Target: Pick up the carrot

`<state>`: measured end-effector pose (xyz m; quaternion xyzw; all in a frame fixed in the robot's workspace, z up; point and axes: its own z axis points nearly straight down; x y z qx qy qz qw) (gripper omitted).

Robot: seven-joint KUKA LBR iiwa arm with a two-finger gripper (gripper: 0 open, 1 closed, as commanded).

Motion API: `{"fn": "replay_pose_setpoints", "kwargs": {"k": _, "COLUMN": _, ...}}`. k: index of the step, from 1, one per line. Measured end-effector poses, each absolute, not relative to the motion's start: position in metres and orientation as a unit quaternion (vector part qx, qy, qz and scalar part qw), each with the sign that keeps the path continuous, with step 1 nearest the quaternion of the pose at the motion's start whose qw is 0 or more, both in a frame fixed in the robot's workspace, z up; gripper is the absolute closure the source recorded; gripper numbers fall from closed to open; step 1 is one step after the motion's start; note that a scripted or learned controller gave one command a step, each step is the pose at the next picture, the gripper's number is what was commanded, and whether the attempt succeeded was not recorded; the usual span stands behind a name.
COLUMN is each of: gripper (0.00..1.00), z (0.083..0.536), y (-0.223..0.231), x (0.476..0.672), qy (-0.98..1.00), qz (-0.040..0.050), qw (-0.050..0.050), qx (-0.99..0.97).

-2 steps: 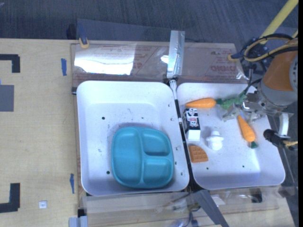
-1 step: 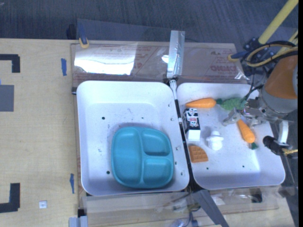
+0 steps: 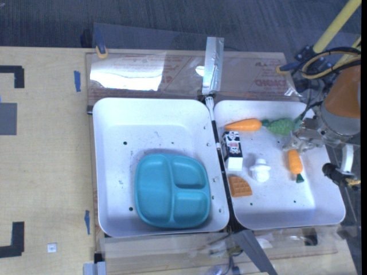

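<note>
Two toy carrots lie in the right bin [image 3: 287, 208]. The larger carrot [image 3: 243, 125] lies sideways near the bin's far wall, its leafy green top [image 3: 280, 126] pointing right. A smaller carrot [image 3: 295, 162] with a dark green end lies lengthwise toward the right side. My gripper [image 3: 298, 142] hangs over the right bin, just beyond the small carrot's upper end and right beside the leafy top. The arm's grey wrist and orange band [image 3: 347, 99] rise behind it at the right edge.
Also in the right bin are a black-and-white carton [image 3: 232, 144], a white block [image 3: 234, 164], a white knob-shaped toy [image 3: 261, 171] and a waffle piece [image 3: 239, 186]. A teal divided plate [image 3: 172, 192] rests in the left bin [image 3: 114, 130]. Cables [image 3: 318, 62] hang at upper right.
</note>
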<state>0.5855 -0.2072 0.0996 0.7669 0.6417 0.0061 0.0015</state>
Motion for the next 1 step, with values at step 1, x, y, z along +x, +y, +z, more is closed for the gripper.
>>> {"fn": "replay_pose_setpoints", "kwargs": {"k": 1, "gripper": 1.0, "z": 0.1838, "y": -0.1366, "x": 0.5491, "qy": 0.719, "qz": 0.0016, "qw": 0.001, "qx": 0.695}}
